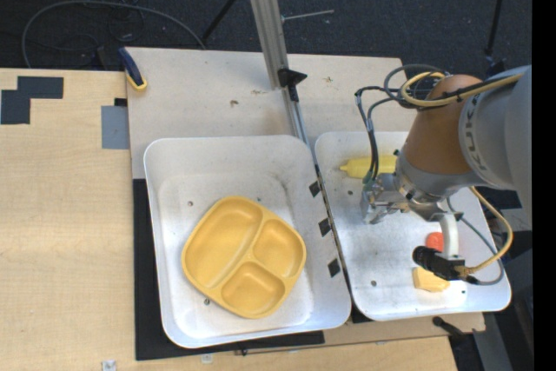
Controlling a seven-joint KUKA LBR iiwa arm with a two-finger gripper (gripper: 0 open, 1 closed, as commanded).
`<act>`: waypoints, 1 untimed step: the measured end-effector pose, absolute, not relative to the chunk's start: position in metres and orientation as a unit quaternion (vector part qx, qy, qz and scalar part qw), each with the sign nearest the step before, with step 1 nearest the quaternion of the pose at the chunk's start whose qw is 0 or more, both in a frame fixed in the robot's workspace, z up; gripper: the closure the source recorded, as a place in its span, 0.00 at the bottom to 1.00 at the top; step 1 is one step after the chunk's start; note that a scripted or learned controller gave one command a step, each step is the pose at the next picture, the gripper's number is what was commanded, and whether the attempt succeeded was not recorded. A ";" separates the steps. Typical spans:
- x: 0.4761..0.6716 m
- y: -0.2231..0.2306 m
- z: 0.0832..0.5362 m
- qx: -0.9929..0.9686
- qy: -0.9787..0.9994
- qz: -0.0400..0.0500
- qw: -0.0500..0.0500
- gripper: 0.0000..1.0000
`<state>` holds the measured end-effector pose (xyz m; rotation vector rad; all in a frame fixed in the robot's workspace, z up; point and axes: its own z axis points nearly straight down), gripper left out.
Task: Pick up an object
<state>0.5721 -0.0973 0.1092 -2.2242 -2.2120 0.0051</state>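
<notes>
The arm is in the reaching step, with the jaws low over the right bin (486, 295); I cannot tell how they stand. A yellow object (358, 168) lies just behind-left of them, so the next move calls for a small shift toward it before closing

The grey arm (504, 130) reaches in from the right of the camera view, its orange band (434, 130) just above the wrist, bent steeply downward. The tool (382, 208) hangs low at the wrist's end, pointing down. Black and yellow cables (387, 100) loop around the wrist.
</notes>
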 end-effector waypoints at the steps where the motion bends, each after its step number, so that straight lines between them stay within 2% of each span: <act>1: 0.566 -0.094 0.168 -0.707 -0.707 -0.001 0.000 1.00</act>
